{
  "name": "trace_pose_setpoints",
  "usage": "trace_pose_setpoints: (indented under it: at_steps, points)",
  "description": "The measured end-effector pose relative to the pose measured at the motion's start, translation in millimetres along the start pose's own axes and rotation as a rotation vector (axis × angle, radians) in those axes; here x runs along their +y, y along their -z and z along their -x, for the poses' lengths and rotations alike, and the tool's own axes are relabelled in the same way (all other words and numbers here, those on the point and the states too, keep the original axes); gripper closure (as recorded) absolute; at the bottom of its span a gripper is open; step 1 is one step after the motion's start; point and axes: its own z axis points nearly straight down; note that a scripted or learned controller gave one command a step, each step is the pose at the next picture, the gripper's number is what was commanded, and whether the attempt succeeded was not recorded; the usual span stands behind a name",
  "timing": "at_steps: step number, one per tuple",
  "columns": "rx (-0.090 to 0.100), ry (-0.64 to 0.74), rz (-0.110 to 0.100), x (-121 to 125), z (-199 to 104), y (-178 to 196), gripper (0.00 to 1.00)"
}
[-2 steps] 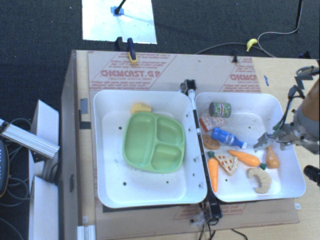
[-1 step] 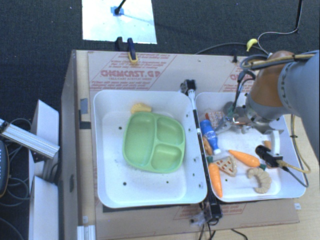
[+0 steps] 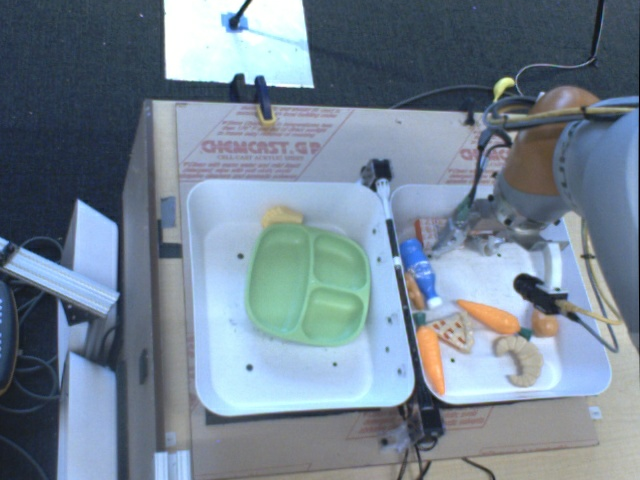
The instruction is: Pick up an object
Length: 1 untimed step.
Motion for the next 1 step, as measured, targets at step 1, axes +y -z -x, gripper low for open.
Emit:
trace_pose_setpoints:
  at_steps: [1]
  points:
    - [-0.004, -0.005, -0.003, 35.7, 32.4, -0.1, 0.00]
